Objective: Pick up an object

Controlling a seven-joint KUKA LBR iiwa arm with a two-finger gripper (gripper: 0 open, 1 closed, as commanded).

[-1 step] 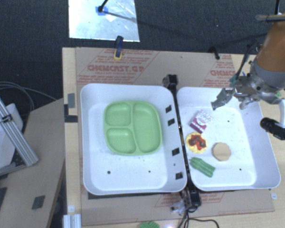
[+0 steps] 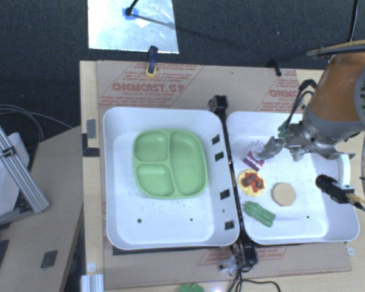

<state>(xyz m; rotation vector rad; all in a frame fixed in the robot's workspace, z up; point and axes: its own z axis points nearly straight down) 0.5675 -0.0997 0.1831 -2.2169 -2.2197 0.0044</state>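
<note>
Several small items lie in the right bin [image 2: 334, 221]. A purple and pink piece [image 2: 253, 160] sits near the bin's left wall. Below it are a yellow and red item [image 2: 251, 182], a round tan disc [image 2: 284, 194] and a green piece [image 2: 259, 213]. My gripper [image 2: 270, 148] reaches in from the right at a slant. Its tip is just up and right of the purple piece, close to it or touching it. Nothing is seen lifted off the bin floor.
The left bin [image 2: 118, 224] holds a green divided plate [image 2: 170, 163]. A black divider with clips [image 2: 226, 163] runs between the bins. The arm's grey and orange body [image 2: 337, 102] hangs over the right bin's far right part. A black cable end [image 2: 331, 188] sticks out at the right.
</note>
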